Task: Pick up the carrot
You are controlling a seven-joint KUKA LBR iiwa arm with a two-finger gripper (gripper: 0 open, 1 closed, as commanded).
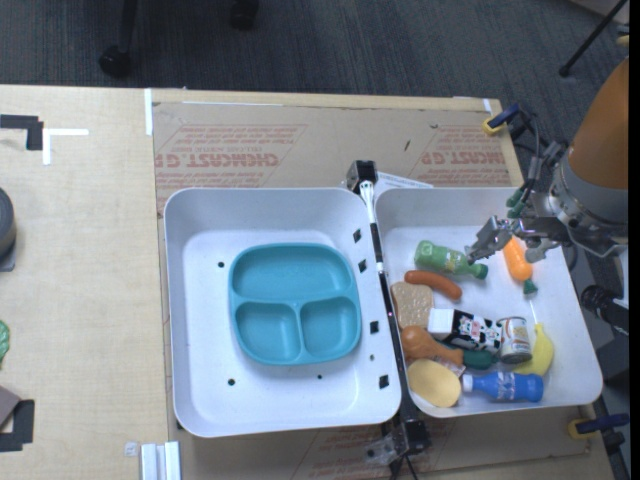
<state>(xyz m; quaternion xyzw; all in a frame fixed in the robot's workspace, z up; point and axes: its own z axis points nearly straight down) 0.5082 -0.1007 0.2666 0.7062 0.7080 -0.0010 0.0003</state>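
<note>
The carrot (516, 261) is a short orange piece with a green tip, lying at the far right of the right bin (575, 303). My gripper (514, 242) hangs just above it, coming in from the right. Its fingers are spread, one finger (487, 240) on the left near the green bottle and the other on the right of the carrot. The carrot's upper end sits between them, and the jaws stand apart, not closed on it.
The right bin also holds a green bottle (446, 258), a sausage (432, 282), a bread slice (410, 303), a cow-print carton (470, 329), a can (515, 339), a banana (542, 352), a blue bottle (506, 386) and a drumstick (430, 345). A teal divided plate (295, 303) lies in the left bin (190, 268).
</note>
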